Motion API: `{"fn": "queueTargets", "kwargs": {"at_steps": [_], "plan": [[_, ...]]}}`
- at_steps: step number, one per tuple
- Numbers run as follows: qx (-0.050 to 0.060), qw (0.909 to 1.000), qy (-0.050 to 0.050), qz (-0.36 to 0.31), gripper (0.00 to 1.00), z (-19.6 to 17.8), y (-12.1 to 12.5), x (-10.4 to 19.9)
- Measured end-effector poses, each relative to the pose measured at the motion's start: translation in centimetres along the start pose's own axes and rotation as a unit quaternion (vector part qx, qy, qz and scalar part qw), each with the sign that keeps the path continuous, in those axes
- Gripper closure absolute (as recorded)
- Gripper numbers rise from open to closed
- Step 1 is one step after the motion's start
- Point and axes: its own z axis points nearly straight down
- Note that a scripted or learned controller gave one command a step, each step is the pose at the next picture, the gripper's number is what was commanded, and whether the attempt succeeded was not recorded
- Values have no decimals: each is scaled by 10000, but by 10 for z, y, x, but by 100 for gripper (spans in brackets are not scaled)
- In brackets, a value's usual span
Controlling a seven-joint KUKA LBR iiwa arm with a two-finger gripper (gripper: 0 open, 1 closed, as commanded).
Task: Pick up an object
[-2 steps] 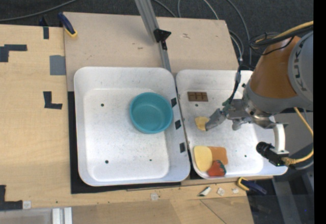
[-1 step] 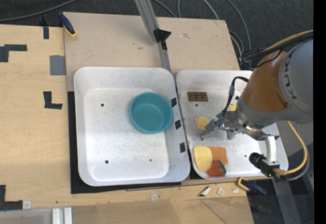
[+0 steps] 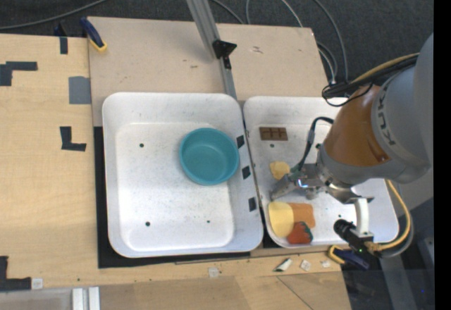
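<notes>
The jaws (image 3: 290, 185), whose state cannot be told here, hover in the right bin (image 3: 366, 108), with the small yellow piece (image 3: 280, 170) touching at their 11 o'clock and the yellow-orange block (image 3: 290, 217) near at 6 o'clock.

We see even, soft overhead light, faint shadows beside the teal bowl (image 3: 208, 155), and slightly soft focus throughout.

Grey arm (image 3: 416, 118) with orange wrist band, black cabling, metallic end effector (image 3: 294, 184)
</notes>
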Motion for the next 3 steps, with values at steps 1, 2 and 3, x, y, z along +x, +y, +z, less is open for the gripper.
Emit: {"fn": "queueTargets", "kwargs": {"at_steps": [1,2,3], "plan": [[12,10000,12,-6,100,-11,0,1],[-10,10000,3,-6,100,-53,0,5],[-21,10000,-1,-6,100,-102,11,7]]}}
